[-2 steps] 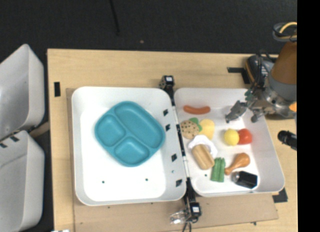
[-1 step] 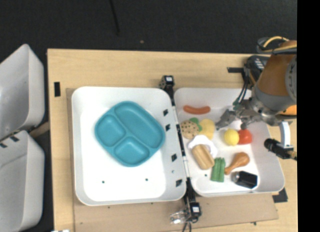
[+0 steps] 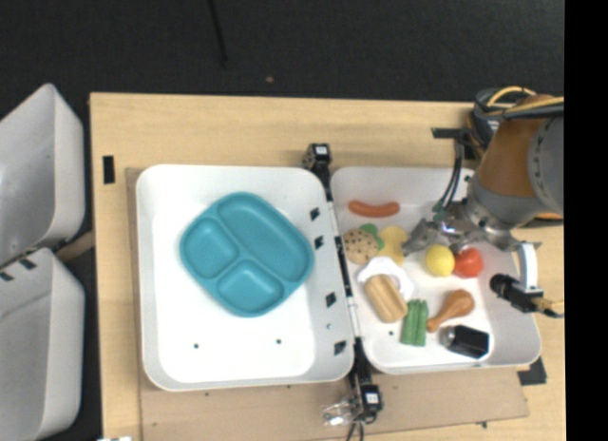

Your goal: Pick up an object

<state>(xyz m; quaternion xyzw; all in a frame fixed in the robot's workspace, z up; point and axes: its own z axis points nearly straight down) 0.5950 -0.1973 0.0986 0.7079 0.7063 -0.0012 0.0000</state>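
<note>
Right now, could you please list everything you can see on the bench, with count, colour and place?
Bench: one, light wood, under both bins.
Left bin: one, white, holds the plate.
Right bin: one, white, holds the toy food.
Plate: one, blue, three sections, in the left bin.
Sausage: one, red-orange, far end of the right bin.
Cookie: one, tan, speckled, by the divider.
Bread roll: one, tan, on a white piece.
Green stick: one, green, beside the roll.
Lemon: one, yellow, mid bin.
Tomato: one, red, touching the lemon.
Drumstick: one, brown, near side.
Black block: one, near edge.
Arm: one, grey and orange, above the right bin.
</note>
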